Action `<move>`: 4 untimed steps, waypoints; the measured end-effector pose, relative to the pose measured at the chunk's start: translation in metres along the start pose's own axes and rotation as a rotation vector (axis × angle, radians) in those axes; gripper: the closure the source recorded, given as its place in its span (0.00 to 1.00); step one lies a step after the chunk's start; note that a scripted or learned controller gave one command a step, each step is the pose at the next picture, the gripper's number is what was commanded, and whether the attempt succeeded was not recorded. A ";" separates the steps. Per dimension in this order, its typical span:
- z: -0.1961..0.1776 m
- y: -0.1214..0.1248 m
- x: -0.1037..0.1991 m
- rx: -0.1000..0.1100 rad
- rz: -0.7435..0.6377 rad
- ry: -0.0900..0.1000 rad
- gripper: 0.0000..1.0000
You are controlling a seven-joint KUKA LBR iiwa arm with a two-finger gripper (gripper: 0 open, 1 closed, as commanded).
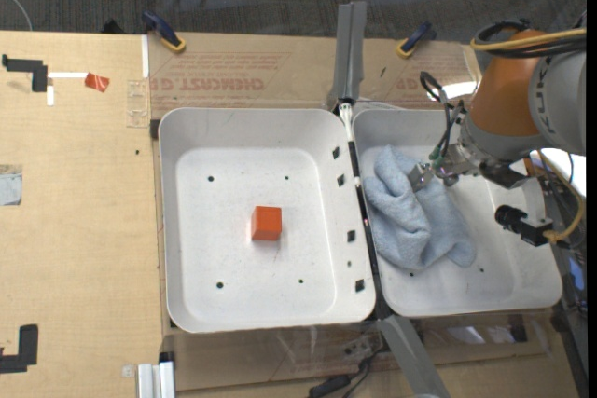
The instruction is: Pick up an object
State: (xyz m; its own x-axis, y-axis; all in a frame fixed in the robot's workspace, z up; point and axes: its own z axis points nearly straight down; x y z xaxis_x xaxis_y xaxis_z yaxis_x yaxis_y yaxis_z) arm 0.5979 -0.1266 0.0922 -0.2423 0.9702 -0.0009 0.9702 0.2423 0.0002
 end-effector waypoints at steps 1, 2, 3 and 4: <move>-0.009 0.000 -0.001 0.000 0.005 -0.001 1.00; -0.100 0.073 0.045 0.000 0.163 -0.001 1.00; -0.099 0.079 0.067 0.003 0.088 -0.001 1.00; -0.107 0.079 0.067 0.004 0.087 -0.003 1.00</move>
State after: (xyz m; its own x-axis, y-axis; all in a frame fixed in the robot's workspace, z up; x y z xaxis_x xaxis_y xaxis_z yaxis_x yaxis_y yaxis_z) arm 0.6588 -0.0427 0.1991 -0.1574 0.9875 -0.0042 0.9875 0.1574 -0.0035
